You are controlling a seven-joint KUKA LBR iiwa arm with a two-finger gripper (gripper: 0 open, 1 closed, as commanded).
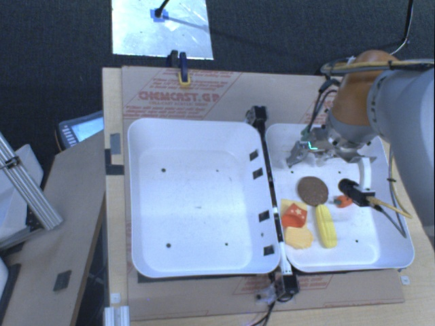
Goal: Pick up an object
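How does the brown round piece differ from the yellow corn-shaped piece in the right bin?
Shape: the brown round piece looks like a flat disc, while the yellow corn-shaped piece is long and narrow.
Colour: the disc is dull brown; the corn is bright yellow.
Place: the disc lies nearer the gripper; the corn lies further toward the bin's near edge.
Both lie loose on the floor of the right bin, neither held.

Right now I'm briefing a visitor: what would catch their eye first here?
The grey arm with its orange band reaching in over the right bin, its gripper above the bin's far end. Next, the bright toy food at that bin's near left: a brown disc, red piece, yellow corn.
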